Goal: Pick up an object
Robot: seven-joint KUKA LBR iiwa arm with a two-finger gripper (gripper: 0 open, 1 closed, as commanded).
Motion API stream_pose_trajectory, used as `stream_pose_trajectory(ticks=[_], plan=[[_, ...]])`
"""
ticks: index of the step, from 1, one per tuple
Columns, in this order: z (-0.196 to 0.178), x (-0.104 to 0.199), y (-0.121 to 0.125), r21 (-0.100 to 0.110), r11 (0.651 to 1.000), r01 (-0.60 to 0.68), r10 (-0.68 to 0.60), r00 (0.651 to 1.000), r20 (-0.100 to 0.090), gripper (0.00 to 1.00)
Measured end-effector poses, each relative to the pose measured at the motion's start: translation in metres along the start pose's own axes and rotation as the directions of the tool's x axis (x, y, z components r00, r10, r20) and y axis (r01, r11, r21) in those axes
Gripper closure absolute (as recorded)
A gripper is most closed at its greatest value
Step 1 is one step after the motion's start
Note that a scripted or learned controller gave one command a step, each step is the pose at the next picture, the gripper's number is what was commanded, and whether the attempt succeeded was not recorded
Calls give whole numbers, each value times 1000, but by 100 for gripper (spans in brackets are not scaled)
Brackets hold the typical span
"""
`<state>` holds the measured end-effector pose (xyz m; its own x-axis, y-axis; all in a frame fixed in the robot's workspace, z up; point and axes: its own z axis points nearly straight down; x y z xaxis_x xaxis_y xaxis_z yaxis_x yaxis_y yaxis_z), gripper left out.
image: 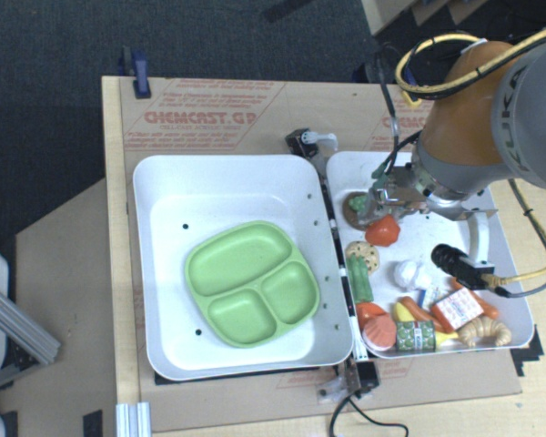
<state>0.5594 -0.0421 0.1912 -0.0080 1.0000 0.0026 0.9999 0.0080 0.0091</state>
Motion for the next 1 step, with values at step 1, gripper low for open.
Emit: stream_pose_trajectory(ticks=[1], plan=[[-45, 47, -23, 5, 1000, -2, 2, 1000, 1, 100]])
